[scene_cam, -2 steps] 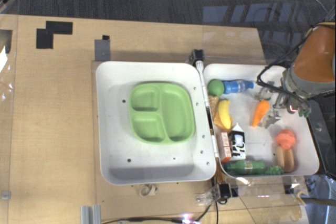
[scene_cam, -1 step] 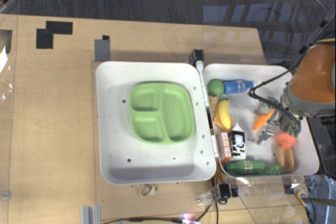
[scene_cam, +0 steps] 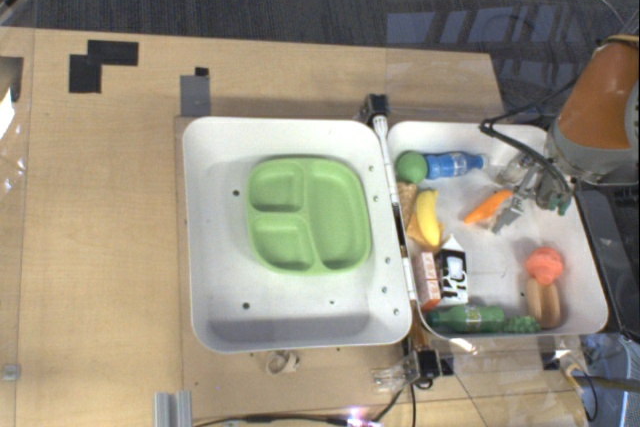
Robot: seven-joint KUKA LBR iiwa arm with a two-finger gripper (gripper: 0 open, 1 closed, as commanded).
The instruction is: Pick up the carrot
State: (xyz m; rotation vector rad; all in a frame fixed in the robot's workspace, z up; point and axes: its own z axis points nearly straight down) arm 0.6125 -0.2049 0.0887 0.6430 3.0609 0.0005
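From my seat I take the green divided plate (scene_cam: 305, 215) as my landmark; it lies in the middle of the left bin (scene_cam: 215, 295), three compartments facing up. Right of the plate, past the wall where the two bins meet, the right bin (scene_cam: 590, 310) carries the clutter. Nearest the plate on that side sit a green ball (scene_cam: 410, 166) and a banana (scene_cam: 427, 217), with a clear bottle with a blue label (scene_cam: 452, 164) lying on its side just beyond the ball. Down-right of the plate I see a small black-and-white carton (scene_cam: 453, 276) beside a brown packet (scene_cam: 428, 279); the print on both is too blurred for me to read. Below them lies a dark green bottle (scene_cam: 468, 318). Farther right of the plate is the carrot (scene_cam: 487, 208), tilted, its right end touching the gripper (scene_cam: 522, 205). Whether the fingers are apart or pinched on it I cannot tell. Farthest from the plate sit a pink-orange ball (scene_cam: 545, 264) and a hot dog (scene_cam: 543, 301).
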